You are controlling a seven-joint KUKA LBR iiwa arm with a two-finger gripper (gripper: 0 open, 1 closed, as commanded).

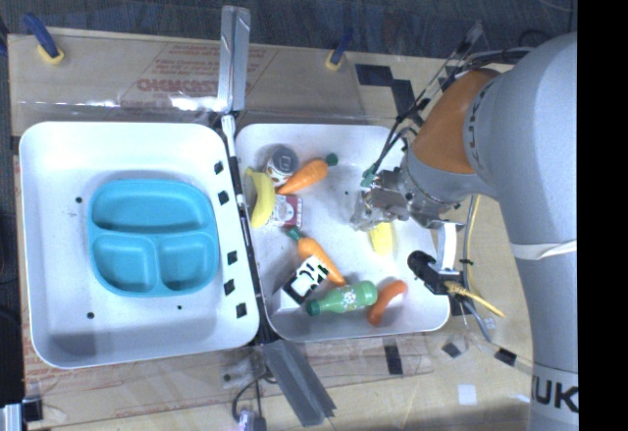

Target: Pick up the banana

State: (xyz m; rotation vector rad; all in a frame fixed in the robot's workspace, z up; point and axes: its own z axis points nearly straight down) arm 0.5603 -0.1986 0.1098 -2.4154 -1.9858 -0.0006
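The yellow banana lies against the left wall of the right bin, curved and pointing toward the back. My gripper hangs over the right part of the same bin, well to the right of the banana and apart from it. A small yellow block sits just below the gripper, on its near side.
Beside the banana are a can, an orange carrot and a red-and-white packet. Nearer the front lie a second carrot, a black-and-white box, a green bottle and an orange piece. The left bin holds a blue divided tray.
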